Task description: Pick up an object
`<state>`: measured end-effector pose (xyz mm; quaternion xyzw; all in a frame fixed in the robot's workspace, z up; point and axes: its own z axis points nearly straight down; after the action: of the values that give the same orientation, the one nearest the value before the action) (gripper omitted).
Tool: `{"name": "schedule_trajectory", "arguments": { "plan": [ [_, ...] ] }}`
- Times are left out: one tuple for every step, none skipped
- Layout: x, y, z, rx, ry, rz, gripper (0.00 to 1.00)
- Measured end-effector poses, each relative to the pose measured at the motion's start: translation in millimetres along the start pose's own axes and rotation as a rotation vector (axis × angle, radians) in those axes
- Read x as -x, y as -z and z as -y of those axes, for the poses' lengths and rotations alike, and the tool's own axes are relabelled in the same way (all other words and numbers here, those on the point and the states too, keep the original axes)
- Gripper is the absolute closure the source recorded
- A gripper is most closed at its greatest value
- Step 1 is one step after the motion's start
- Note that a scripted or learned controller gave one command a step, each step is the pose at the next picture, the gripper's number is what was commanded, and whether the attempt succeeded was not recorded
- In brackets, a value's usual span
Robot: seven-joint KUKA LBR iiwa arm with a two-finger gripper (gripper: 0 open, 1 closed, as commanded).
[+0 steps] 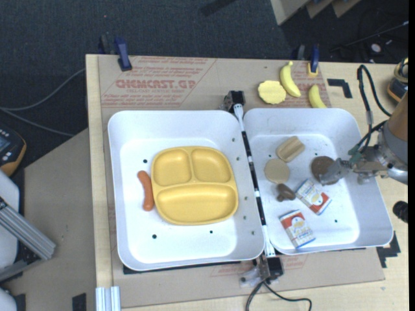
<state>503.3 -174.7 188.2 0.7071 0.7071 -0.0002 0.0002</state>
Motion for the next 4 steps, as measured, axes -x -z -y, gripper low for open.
{"name": "schedule_trajectory", "arguments": {
  "plan": [
    [-0.3,-105.1,-60.6,0.005,0.003,0.003,0.00],
    [41.1,-101.7,-94.1,0.004,0.001,-0.002,0.00],
    [41.0,-89.4,-94.8,0.010,0.002,0.003,1.00],
    [40.8,-90.1,-94.5,0.008,0.002,0.002,0.00]
  ]
}}
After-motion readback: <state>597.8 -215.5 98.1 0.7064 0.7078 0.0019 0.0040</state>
